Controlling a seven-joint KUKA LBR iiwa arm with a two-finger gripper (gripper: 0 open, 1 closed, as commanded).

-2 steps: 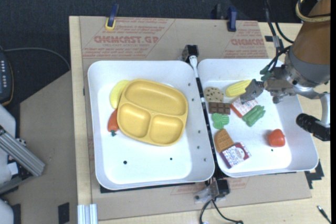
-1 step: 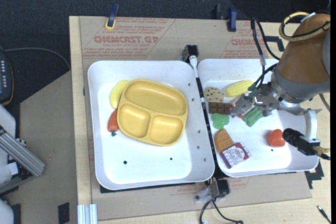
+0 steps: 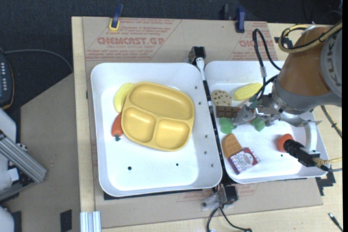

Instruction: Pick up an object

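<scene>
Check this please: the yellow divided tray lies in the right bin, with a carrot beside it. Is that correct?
Not quite. The camera view shows the yellow divided tray in the left bin, not the right one. The carrot is indeed beside it.

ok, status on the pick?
Gripper low in right bin, nothing seen held. Green piece, chocolate bar alongside. Corn close behind.

The left bin (image 3: 103,133) has open floor in front of the yellow tray (image 3: 157,116). The right bin (image 3: 272,171) looks crowded around the arm (image 3: 304,76).
</scene>
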